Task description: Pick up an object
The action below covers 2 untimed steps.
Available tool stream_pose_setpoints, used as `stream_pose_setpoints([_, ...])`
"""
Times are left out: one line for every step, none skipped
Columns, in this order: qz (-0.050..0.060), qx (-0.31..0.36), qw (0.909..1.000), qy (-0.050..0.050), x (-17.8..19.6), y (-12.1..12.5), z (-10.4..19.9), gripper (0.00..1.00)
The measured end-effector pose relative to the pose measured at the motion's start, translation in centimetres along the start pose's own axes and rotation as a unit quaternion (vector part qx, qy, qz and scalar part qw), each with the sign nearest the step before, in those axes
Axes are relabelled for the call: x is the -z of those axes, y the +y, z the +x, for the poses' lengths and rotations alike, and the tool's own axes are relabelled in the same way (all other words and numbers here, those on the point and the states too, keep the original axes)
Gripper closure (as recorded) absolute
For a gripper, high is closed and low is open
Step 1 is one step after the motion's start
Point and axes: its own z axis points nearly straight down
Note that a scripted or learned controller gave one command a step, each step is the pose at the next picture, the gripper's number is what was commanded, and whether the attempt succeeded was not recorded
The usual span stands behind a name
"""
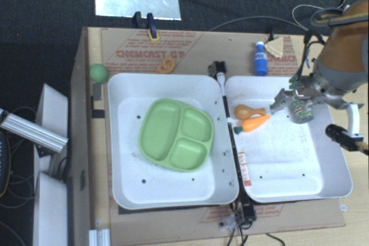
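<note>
The gripper [298, 105] is seen over the upper right part of the right bin [323, 184], at the end of the grey arm [340, 66] that enters from the right. Whether anything is gripped, or how the gripper stands, cannot be told from this view; a small greenish, speckled, roundish thing [301, 110] is seen right at its tip, but it is too blurred to be identified. The orange carrot-shaped toy [256, 122] lies on the floor of the right bin, to the left of the gripper and apart from it, close to the bin's left wall. Touching it on its upper side, a pear-shaped orange-yellow toy [244, 110] is found. Both look smooth and plastic.

The left bin [132, 181], shallow, white and rounded at the corners, is placed just beside the right bin. In it a pale green divided plate [176, 134] with three compartments is laid, slightly tilted in plan.

Beyond the right bin, on the cardboard-covered counter [132, 49], a blue bottle [261, 59] with a white cap is stood upright. A pretzel-shaped orange piece [166, 64] and a green ball [98, 72] are set beyond the left bin.
</note>
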Motion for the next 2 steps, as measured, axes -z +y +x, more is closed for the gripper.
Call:
stream_pose_setpoints([0.0, 0.001, 1.0, 0.0, -12.3, 6.7, 0.8, 0.0])
stream_pose_setpoints([-0.001, 0.001, 1.0, 0.0, -12.2, 8.9, 2.1, 0.0])
